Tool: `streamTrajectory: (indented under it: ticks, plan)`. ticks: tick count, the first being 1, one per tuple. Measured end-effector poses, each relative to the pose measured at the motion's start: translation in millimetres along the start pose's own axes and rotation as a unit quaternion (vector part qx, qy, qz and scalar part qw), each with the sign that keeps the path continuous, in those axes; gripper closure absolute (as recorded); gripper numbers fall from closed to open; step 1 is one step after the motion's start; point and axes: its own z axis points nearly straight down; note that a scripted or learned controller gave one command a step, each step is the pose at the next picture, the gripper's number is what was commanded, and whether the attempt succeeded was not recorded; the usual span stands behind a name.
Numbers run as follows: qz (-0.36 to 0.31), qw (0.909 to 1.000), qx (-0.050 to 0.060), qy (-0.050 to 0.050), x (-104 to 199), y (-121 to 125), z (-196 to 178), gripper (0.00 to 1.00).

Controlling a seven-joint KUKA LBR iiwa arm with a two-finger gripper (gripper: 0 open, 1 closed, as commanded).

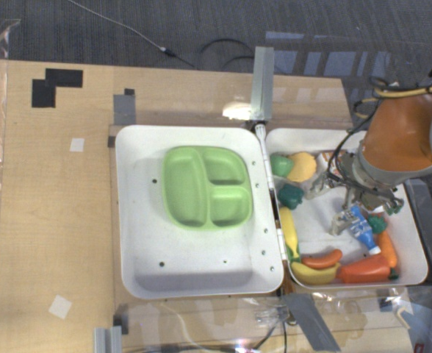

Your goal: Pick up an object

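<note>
Gripper low in right bin, fingers astride blue bottle.

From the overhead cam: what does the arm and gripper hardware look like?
The arm enters from the right: a grey body with a broad orange band above the wrist. A yellow cable and thin black cables run along its top and loop down its left side. Below the band sits a grey metal wrist, then a small metallic two-finger gripper over the right bin.
</note>
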Motion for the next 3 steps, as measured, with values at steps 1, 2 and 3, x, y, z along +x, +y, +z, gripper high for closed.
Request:
streamTrajectory:
  ticks: [1,2,3]
  plan:
    - [-0.032,0.9995,0.000,0.000,32,-7,-1,0.00]
    - [-0.068,0.9977,0.002,-0.002,49,10,-2,0.00]
    - [-0.077,0.9970,0.003,-0.005,67,9,-3,0.00]
